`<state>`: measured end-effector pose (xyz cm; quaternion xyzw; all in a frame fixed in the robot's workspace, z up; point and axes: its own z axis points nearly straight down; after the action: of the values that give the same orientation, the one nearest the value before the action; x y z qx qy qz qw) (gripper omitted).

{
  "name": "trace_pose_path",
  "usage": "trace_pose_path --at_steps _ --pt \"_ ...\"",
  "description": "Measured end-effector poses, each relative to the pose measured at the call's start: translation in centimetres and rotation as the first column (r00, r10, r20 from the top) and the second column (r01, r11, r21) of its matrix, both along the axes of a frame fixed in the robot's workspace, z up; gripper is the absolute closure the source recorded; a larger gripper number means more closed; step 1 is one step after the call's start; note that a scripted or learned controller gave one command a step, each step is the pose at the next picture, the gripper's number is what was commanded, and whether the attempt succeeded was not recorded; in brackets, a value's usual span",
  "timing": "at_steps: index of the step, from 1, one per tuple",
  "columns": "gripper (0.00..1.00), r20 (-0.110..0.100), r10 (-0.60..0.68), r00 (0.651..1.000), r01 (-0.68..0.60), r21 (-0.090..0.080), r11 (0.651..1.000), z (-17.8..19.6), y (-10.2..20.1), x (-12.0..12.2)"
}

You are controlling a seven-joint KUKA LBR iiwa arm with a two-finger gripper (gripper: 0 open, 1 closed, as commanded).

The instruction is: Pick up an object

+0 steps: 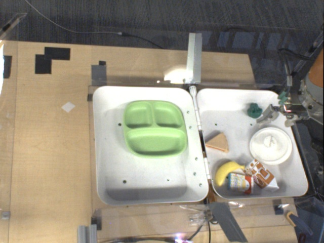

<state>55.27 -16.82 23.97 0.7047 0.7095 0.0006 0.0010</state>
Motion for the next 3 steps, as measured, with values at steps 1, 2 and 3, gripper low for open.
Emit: trace_pose_path --at_steps 1,2,3 --pt "0.00 0.000 0.070 0.998 -0.070 -0.001 0.998 -8.2 -2.8 8.4" --pt "0.00 0.004 0.043 0.999 -0.043 -0.002 0.999 -15.3 -3.6 9.3" --pt "1.00 0.002 0.049 0.999 -0.049 -0.004 0.999 -14.2 -3.6 9.3"
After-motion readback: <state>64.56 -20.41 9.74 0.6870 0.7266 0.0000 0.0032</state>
